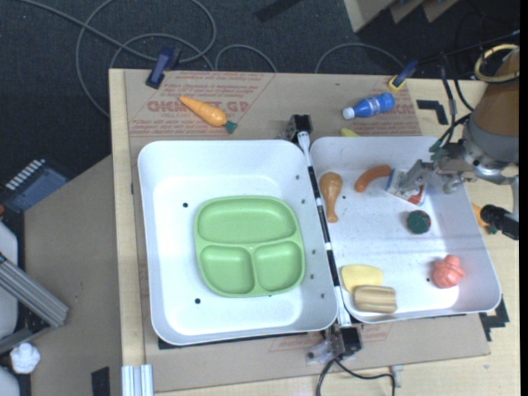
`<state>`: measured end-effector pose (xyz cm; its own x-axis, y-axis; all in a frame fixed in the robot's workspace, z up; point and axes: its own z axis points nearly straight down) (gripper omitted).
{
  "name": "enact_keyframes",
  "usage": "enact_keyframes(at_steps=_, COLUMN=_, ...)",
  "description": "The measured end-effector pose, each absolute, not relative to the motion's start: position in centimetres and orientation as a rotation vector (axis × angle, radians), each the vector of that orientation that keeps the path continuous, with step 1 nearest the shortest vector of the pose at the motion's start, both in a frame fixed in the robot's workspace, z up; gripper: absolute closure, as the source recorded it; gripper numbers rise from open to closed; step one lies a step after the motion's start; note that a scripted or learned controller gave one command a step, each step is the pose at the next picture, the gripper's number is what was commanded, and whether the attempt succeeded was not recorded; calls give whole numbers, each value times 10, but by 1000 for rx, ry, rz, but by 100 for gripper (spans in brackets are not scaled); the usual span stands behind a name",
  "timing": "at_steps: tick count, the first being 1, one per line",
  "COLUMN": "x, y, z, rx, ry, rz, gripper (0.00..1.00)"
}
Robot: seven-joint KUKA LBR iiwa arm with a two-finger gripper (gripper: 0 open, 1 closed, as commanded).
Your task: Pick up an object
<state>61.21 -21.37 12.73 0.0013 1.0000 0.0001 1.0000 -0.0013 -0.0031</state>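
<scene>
My gripper (410,181) hangs low over the far right part of the right bin (470,221), with the grey arm (487,130) reaching in from the right. A small red and white object (412,194) lies right under the gripper tip; I cannot tell whether it is touched. Close by are an orange sausage (373,177) to the left and a dark green ball (419,221) just in front. A tan drumstick (330,193) lies by the bin's left wall. A pink fruit (446,272), a yellow piece (360,275) and a bread roll (375,299) sit near the front.
The left bin (165,221) holds a green divided plate (247,246). Behind the bins on the cardboard lie a toy carrot (206,111), a blue bottle (370,106) and a blue clip (161,67). Cables run along the far right.
</scene>
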Motion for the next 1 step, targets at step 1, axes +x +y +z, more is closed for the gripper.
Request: enact_keyframes(at_steps=1, x=587, y=-196, z=84, rx=-2220, ry=-2219, rz=2, gripper=0)
